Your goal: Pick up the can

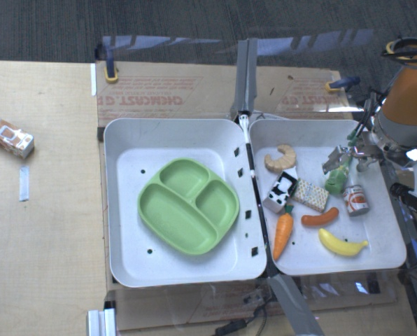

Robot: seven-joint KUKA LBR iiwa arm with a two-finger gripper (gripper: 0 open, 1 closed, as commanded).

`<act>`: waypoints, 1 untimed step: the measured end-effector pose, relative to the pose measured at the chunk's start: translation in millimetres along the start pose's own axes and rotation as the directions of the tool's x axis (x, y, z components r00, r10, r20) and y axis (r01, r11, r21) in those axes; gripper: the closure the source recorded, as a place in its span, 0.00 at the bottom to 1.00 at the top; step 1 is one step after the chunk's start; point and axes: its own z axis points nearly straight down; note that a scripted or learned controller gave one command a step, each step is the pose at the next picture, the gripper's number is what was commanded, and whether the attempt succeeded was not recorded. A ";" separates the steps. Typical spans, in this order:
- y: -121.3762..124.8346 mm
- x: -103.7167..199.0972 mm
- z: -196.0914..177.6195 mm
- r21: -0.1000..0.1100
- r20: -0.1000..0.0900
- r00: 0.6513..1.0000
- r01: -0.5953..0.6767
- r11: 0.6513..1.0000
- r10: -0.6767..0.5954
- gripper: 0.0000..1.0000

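The can is small, with a red and white label and a silver top. It stands in the right bin near the right wall. My gripper hangs just beyond the can, over the bin's far right part, above a green object that lies next to the can on its left. Its fingers are spread, and the gripper is open with nothing between them. The can sits apart from the fingers, a little nearer the camera.
The right bin also holds a croissant, a black and white carton, a cracker, a carrot, a sausage and a banana. A green divided plate lies in the left bin. A small box sits on the bench at the far left.
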 end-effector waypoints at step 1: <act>-57.0 -2.8 18.9 -0.014 -0.010 1.000 0.029 0.999 -0.029 0.00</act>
